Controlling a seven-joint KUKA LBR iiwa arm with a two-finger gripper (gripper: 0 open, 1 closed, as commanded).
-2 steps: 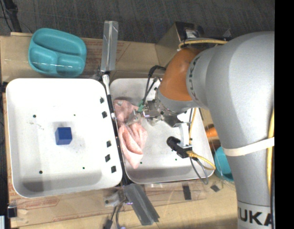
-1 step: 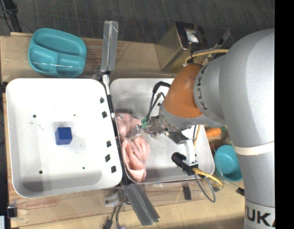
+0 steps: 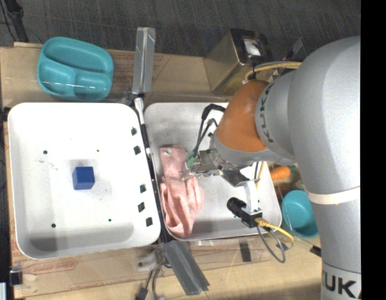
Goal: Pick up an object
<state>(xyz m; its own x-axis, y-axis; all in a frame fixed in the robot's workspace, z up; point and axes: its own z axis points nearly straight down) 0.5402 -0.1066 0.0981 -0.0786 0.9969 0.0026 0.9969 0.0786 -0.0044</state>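
The big grey arm point(image 3: 305, 111) reaches in from the right and bends down into the right bin point(image 3: 180, 114). Its gripper point(image 3: 196, 164) sits low, right at the edge of a pink cloth point(image 3: 179, 192) that lies crumpled along the left wall of that bin. The tips are small and dark against the cloth, so it is too hard to tell if the pincer is apart or together, and nothing shows the cloth caught in it. The step in hand looks like the reach and grab on the pink cloth, not yet a lift. The cloth lies flat in the bin, so the task looks only partly done. Next, the pincer would need to close on a fold of the cloth and then rise straight up, slowly, so the soft cloth does not slip out. A small blue block point(image 3: 84, 177) sits alone in the left bin point(image 3: 30, 124), well apart from the arm. A teal tray point(image 3: 75, 67) rests on the bench above the left bin.
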